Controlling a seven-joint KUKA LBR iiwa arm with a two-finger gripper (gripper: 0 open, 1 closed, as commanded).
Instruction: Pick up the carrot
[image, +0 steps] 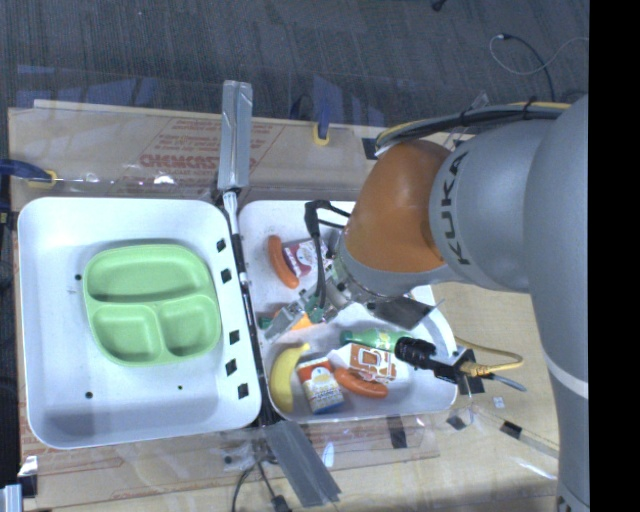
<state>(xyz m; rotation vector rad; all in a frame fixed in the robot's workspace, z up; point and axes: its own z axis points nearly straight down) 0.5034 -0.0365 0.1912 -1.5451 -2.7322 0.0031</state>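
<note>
The carrot (296, 320), small and orange with a green leafy top pointing left, lies in the right bin (262, 215) near its left wall. My gripper (318, 302) reaches down just above and right of it, its tip at the carrot's orange end. The arm's orange band and grey wrist cover the middle of the bin and hide the contact point.
Around the carrot lie an orange-red sausage-like piece (279, 259), a red-and-white packet (301, 258), a banana (284, 376), a small carton (320, 390), a green bottle (374, 339) and another orange-red piece (360, 384). The left bin (50, 300) holds a green divided plate (152, 301).
</note>
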